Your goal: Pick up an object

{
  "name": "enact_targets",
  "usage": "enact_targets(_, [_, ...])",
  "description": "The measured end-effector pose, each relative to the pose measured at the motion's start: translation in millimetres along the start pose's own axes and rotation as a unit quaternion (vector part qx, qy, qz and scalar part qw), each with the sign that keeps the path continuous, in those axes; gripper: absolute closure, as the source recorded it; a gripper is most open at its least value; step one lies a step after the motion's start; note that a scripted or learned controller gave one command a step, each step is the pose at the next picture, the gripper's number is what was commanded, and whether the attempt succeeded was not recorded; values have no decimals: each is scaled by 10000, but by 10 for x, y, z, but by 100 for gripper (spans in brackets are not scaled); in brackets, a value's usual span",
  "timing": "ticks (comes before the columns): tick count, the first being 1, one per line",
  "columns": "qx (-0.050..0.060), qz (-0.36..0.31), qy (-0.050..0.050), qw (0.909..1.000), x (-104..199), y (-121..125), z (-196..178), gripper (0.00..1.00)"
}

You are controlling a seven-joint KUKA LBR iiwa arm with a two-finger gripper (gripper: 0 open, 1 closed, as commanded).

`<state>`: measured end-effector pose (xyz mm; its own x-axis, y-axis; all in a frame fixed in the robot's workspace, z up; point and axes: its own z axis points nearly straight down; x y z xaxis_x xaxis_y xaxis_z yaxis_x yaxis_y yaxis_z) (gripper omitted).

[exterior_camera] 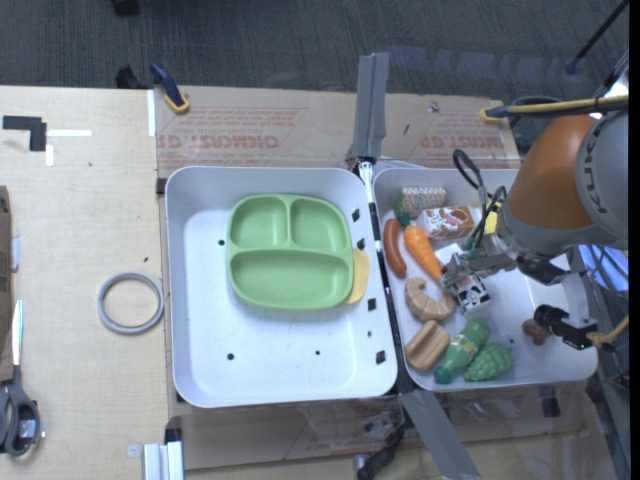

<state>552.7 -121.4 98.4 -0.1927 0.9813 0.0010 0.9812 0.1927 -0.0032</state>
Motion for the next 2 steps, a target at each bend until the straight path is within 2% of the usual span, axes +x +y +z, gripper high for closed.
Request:
enact_targets(1, [-79,1143,-22,9934,109,-118,20,100])
enact_targets(2, [10,2224,-11,9750,565,381,-909,100])
